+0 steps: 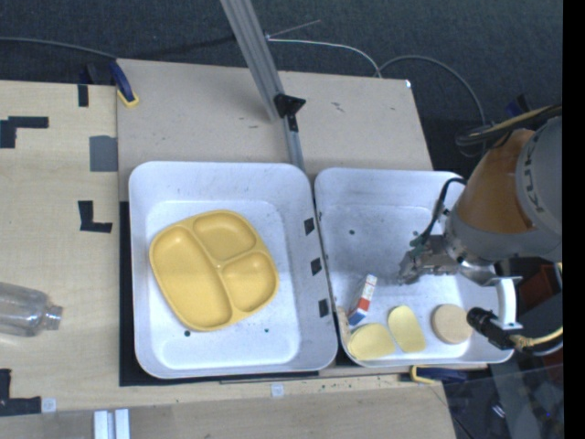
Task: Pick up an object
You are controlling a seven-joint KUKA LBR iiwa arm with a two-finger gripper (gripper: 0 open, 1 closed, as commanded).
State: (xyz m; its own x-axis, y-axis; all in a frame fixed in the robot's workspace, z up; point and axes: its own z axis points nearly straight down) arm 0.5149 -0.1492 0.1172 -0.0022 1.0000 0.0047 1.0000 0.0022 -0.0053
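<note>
**Bins and their contents, arm over the right bin**

Bins sit side by side on the table [210, 117], and I read them from the overhead camera. My left bin [219, 355] holds one thing, a yellow divided plate [213, 268] with three compartments, lying flat toward the bin's left half. Small dark specks dot the white floor around it.

My right bin [366, 199] carries the smaller pieces, all gathered along its near edge. A small tube with red and blue print [364, 300] lies tilted, just beside the bin's left wall. Next to it I see a pale yellow piece [371, 340] in the near corner, a second yellow oval piece [407, 327] touching or almost touching it, and a round tan disc [450, 323] just to their right.

The gripper [419, 265] hangs over the middle of the right bin, above and apart from the yellow oval piece and the disc. I cannot tell how its jaws stand; that end is dark and blurred from my view. I see nothing held there.

A clear plastic bottle [26, 307] lies on its side at the table's far left, well apart from both bins.
</note>
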